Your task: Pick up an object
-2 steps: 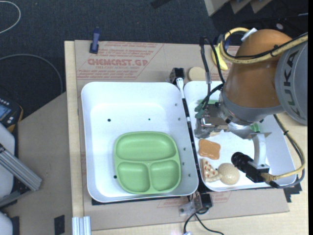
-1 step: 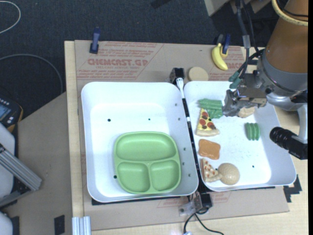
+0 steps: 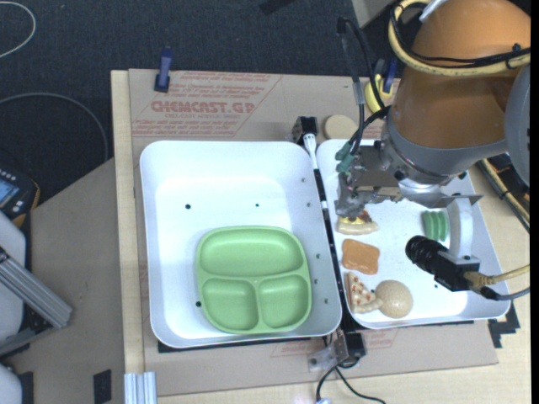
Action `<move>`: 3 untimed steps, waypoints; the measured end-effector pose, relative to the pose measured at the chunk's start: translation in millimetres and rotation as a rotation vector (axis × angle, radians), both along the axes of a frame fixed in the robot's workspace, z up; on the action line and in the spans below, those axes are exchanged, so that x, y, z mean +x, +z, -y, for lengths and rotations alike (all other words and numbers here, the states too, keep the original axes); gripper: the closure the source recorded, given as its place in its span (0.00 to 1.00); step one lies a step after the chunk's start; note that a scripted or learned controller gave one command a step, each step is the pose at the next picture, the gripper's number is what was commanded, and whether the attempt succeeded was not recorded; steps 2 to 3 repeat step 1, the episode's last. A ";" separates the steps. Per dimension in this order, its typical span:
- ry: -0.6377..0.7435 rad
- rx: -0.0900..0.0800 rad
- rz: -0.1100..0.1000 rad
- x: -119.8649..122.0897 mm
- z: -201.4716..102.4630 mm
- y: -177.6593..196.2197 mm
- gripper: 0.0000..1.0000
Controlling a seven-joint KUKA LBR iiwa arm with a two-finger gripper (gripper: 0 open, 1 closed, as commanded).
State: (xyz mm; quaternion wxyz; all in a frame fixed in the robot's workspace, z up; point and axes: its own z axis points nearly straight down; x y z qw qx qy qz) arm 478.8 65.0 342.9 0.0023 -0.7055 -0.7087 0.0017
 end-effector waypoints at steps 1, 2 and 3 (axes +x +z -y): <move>-0.003 -0.001 0.006 0.9 2.4 12.0 1.00; -0.003 -0.001 0.006 0.9 2.4 12.0 1.00; -0.003 -0.001 0.006 0.9 2.4 12.0 1.00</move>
